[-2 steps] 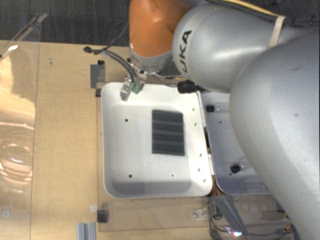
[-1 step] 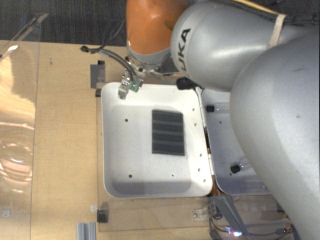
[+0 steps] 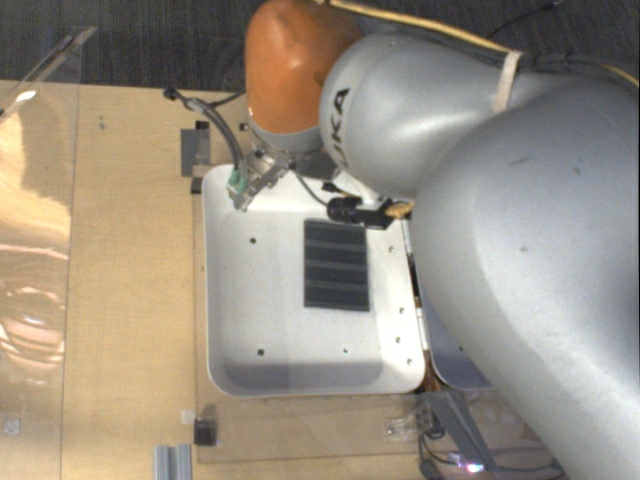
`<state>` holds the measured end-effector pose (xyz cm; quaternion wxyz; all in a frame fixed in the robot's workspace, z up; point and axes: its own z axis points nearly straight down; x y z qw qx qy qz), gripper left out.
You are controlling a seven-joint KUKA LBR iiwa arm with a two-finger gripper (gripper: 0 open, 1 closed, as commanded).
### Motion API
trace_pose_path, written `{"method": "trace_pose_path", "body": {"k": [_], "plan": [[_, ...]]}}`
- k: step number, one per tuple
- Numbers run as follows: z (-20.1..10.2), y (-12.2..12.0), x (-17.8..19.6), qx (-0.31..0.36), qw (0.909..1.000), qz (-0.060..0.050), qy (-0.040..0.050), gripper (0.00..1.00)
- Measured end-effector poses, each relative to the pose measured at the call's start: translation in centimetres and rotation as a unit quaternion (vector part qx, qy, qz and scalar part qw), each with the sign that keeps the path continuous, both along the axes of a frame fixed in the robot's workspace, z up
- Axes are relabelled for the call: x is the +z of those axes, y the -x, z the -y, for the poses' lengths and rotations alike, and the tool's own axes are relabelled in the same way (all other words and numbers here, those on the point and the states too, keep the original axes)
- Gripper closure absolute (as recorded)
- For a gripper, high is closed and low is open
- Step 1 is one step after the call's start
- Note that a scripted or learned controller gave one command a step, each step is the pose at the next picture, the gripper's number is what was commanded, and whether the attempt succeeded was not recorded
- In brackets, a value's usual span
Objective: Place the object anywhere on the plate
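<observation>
Hovering my hand (image 3: 240,190) at the white bin's (image 3: 240,298) far corner, away from its dark ribbed plate (image 3: 336,265); I cannot tell my grip's state.

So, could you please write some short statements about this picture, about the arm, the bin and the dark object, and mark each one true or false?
1. The gripper is above the far left corner of the left bin. True.
2. A dark ribbed rectangle lies flat on the floor of the left bin. True.
3. The dark ribbed rectangle is between the gripper's fingers. False: it lies apart from the gripper, near the middle of the bin.
4. The band above the wrist is blue. False: the orange band is orange.
5. The arm covers much of the right bin. True.
</observation>
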<state>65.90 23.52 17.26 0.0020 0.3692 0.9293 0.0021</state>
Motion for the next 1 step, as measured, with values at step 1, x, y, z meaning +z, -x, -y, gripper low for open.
{"method": "trace_pose_path", "body": {"k": [1], "plan": [[0.97, -0.59, 8.57, -0.055, 0.9985, 0.002, -0.0008, 1.0]]}}
